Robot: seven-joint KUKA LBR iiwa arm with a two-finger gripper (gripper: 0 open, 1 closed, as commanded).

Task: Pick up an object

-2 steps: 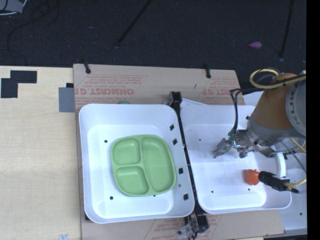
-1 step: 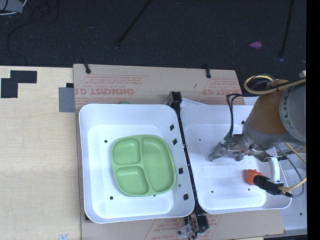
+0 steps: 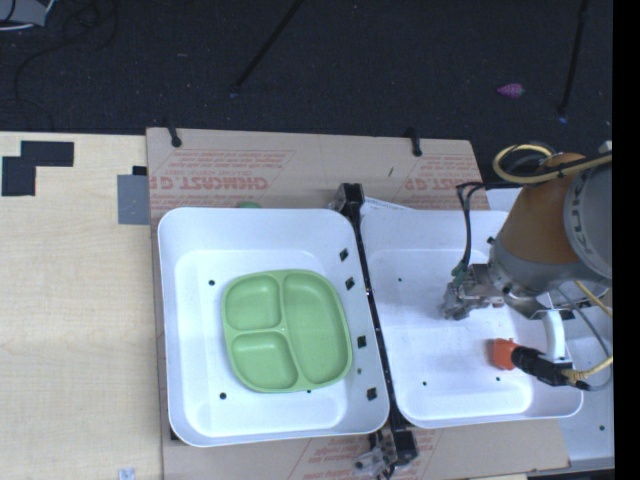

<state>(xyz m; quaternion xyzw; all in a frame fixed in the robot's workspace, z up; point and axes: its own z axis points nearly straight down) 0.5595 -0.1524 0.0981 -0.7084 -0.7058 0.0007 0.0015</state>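
Nearest the camera, a sheet of printed cardboard [image 3: 330,458] showed beneath the front rims of the two bins. The left bin [image 3: 172,318] held the only clear object, a green divided plate [image 3: 287,330] with three compartments, lying flat and a little toward the bin's front. A black strip with clips [image 3: 365,308] ran between the bins where their walls met.

In the right bin [image 3: 425,368], a small orange-red piece [image 3: 502,353] sat near the front right; whether it was a loose thing or part of the robot could not be told. Further in, the gripper [image 3: 462,303] was low over the bin's bare white floor, right of its middle, well apart from the plate. Nothing was seen in its grasp, and whether it was released or clenched could not be told. The arm [image 3: 545,228] rose behind it, grey with its orange band.

To the left lay the pale wooden bench [image 3: 70,318], with a grey patch [image 3: 131,198] and black marks [image 3: 38,163] at its back. Beyond was dark floor [image 3: 300,48] with cables and a small purple thing [image 3: 511,90].
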